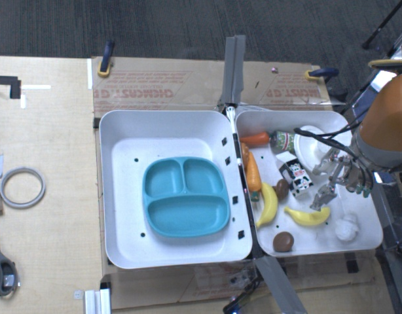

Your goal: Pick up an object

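Note:
The right bin point(368, 239) holds several objects: two yellow bananas point(309, 216) point(269, 205), an orange carrot point(253, 170), a red-orange carrot point(255, 138), a green bottle point(281, 140), a white bowl point(310, 150), a black-and-white toy point(296, 176), a brown ball point(283, 241) and a white ball point(346, 228). My gripper point(319, 187) hangs low over this bin, just right of the toy and above the right-hand banana. Its fingers are open with nothing between them. The lower fingertip point(316, 205) is close to the banana's top edge.
The left bin point(116, 175) holds a blue divided plate point(186, 196). A grey divider bar point(234, 70) stands between the bins at the back. On the bench at the left lie a tape roll point(20, 187) and scissors point(3, 275).

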Robot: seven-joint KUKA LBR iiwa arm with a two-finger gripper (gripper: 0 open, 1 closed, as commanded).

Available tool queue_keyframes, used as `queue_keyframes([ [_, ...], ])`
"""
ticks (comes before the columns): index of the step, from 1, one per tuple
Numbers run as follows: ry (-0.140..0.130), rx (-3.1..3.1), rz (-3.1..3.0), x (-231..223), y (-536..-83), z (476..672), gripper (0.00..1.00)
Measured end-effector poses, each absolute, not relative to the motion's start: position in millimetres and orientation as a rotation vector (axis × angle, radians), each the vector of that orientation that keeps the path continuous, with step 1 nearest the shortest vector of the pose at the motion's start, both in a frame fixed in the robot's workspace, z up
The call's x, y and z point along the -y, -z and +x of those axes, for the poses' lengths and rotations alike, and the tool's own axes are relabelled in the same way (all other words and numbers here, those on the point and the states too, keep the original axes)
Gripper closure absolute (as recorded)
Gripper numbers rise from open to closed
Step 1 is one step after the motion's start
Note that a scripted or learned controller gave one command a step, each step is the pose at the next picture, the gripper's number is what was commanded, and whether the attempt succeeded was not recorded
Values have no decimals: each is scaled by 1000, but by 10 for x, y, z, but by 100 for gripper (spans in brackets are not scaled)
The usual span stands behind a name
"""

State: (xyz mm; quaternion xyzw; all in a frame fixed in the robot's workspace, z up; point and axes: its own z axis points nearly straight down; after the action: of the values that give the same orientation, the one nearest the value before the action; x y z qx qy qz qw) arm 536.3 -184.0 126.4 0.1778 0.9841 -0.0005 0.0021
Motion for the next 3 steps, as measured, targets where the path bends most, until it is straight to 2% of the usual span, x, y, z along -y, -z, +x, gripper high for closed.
queue_keyframes([
  [1,2,-3115,357,1392,-932,5709,0],
  [2,-6,-3122,388,2069,-1325,5912,0],
  [3,9,-3125,348,1630,-1115,6254,0],
])
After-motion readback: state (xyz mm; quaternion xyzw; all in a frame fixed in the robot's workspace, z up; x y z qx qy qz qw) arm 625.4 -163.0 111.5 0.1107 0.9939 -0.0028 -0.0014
